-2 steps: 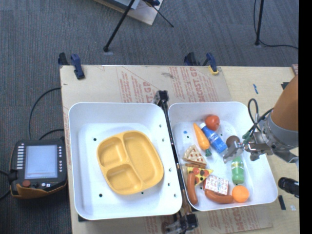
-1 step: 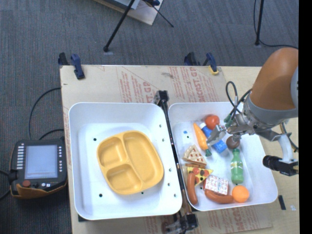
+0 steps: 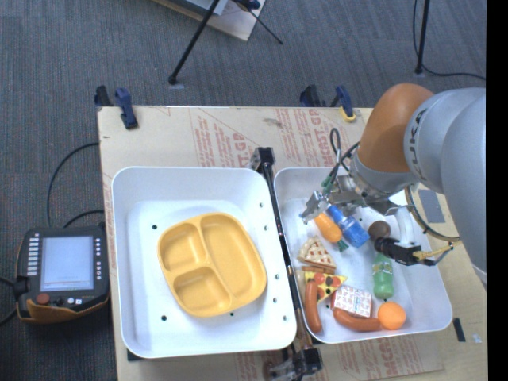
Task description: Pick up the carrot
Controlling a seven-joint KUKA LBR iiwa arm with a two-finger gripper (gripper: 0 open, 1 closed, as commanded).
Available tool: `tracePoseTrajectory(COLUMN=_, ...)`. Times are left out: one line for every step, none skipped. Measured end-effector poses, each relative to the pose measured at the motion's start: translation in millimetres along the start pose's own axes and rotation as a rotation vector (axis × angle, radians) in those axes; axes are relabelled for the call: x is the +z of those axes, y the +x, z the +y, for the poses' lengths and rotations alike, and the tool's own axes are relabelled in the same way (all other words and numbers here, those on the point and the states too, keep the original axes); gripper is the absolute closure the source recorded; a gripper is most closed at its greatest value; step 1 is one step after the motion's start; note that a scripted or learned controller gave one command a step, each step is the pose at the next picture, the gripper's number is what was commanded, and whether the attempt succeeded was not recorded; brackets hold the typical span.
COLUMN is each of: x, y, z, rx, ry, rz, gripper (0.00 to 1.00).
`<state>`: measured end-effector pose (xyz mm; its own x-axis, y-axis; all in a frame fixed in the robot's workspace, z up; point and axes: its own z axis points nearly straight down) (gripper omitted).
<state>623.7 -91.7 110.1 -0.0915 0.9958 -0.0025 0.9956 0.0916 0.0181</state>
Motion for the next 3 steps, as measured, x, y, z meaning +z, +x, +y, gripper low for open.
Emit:
tracePoseTrajectory(x=24, y=10, z=-32, rx=0.213, ry=0.026, rz=0.005, gripper=0.00)
tracePoseTrajectory(x=16, y=9, z=-33, rx=0.219, ry=0.031, rz=0.008, gripper=1.00)
tracePoseTrajectory(x=-123, y=30, z=-6, rx=0.415, ry=0.014, rz=0.000, gripper=1.00)
